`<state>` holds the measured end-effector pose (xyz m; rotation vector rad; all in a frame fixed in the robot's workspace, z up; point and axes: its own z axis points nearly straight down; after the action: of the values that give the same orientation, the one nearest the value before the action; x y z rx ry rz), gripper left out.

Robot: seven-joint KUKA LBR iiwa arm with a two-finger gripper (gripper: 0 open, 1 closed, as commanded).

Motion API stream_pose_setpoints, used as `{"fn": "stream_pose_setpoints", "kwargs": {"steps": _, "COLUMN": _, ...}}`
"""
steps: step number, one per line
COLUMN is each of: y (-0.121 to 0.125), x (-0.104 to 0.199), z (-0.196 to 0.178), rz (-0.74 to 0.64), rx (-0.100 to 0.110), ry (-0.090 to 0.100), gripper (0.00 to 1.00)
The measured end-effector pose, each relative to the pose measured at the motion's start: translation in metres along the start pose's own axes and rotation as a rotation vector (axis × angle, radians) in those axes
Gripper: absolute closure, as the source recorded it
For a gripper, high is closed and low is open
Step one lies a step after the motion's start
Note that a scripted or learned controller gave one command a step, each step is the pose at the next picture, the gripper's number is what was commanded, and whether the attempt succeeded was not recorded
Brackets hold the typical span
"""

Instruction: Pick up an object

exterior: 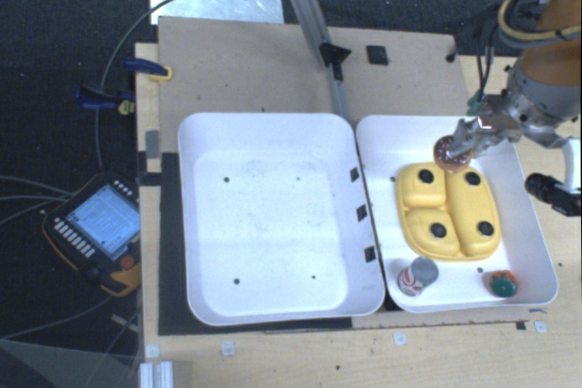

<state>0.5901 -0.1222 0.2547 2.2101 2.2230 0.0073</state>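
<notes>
Down over the right bin [536, 236] now, gripper [452, 152] hanging low at the far edge of the big yellow block toy [450, 212]. Something small, round and brownish right at the tip, touching or just above the toy's back corner; too blurred to call it part of the tool or a separate piece. State of the fingers: cannot tell, tips lost in that dark blob, nothing clearly seen between them.

Looks like the reach-and-descend step of the pick, target probably the yellow toy or whatever sits at its top edge. No lift under way as far as can be judged. Next move calls for a settled closing on something narrow enough to fit; the toy's broad, rounded lobes look a poor match, likely to slip out unless caught at an edge.

Other candidates nearer the front: a small grey and red object [417, 275] close to the front-left corner of that bin, and a green and orange ball [502, 283] near the front-right corner, both well apart from the gripper.

Room: tight at the far wall, right behind the wrist. Centre divider with the left bin [195, 195] just beside the toy's left flank. Straight up is free. Left bin wide open beyond, tan surface [245, 68] behind.
</notes>
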Motion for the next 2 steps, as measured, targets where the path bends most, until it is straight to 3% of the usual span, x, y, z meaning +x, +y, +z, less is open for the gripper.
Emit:
{"fn": "stream_pose_setpoints", "kwargs": {"steps": 1, "y": 0.001, "x": 0.0, "z": -0.006, "rz": 0.0, "rx": 0.005, "ry": 0.001, "gripper": 1.0}}
{"fn": "stream_pose_setpoints", "kwargs": {"steps": 2, "y": 0.004, "x": 0.052, "z": -0.01, "rz": -0.004, "rx": 0.006, "ry": 0.003, "gripper": 1.0}}
